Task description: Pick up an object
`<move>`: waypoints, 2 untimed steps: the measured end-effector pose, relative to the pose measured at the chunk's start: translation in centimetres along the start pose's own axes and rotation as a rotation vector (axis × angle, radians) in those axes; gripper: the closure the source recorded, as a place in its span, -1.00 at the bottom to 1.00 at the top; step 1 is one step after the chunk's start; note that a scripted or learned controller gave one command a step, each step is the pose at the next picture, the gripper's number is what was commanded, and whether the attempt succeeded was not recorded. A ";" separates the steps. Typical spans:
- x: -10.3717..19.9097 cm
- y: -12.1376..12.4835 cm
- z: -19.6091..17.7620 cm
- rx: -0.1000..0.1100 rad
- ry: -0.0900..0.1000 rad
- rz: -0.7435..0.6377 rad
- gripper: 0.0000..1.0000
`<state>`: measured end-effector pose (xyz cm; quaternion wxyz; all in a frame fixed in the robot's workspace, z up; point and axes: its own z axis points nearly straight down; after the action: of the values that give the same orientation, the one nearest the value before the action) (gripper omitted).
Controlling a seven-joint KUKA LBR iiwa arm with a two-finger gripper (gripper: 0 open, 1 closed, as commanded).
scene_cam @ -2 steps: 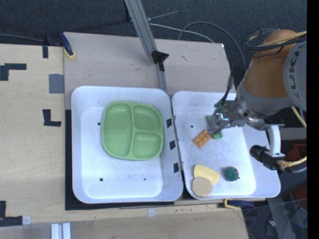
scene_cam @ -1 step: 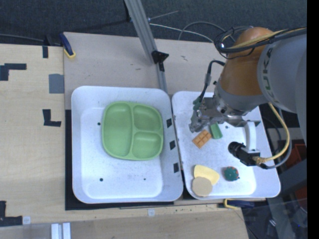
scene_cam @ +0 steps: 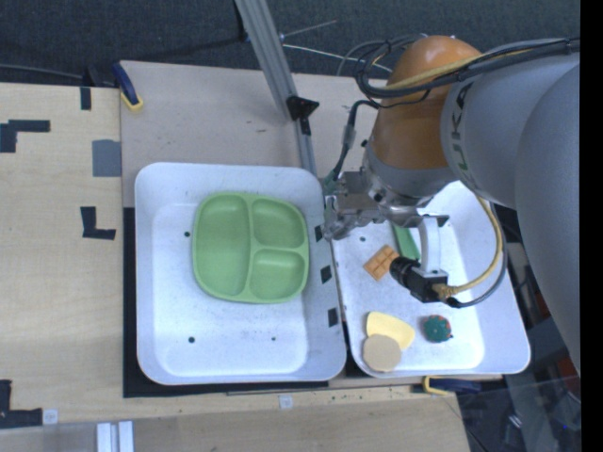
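Note:
Several small objects lie in the right bin (scene_cam: 499, 342). An orange waffle-like piece (scene_cam: 379, 263) sits near its middle. A yellow wedge (scene_cam: 394, 328) and a tan disc (scene_cam: 382, 352) touch each other at the front. A small dark green ball (scene_cam: 435, 328) rests to their right. A green strip (scene_cam: 407, 243) shows partly under the arm. The gripper (scene_cam: 356, 217) hangs over the bin's left side, just up and left of the orange piece, below the orange-banded wrist (scene_cam: 419, 111). Nothing visibly sits in it.
The left bin (scene_cam: 165, 337) holds a green divided plate (scene_cam: 252, 248). A ridge between the bins (scene_cam: 337, 299) runs just left of the gripper. A slanted metal pole (scene_cam: 268, 40) stands behind the bins. A black fitting with a yellow cable (scene_cam: 421, 282) hangs from the arm over the right bin.

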<state>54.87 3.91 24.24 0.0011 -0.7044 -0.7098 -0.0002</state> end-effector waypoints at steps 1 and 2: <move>4.4 0.5 0.6 0.001 -0.001 0.002 1.00; 5.9 1.0 2.4 0.002 -0.004 0.005 1.00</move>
<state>55.86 9.85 21.85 0.0006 -0.7062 -0.7080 0.0018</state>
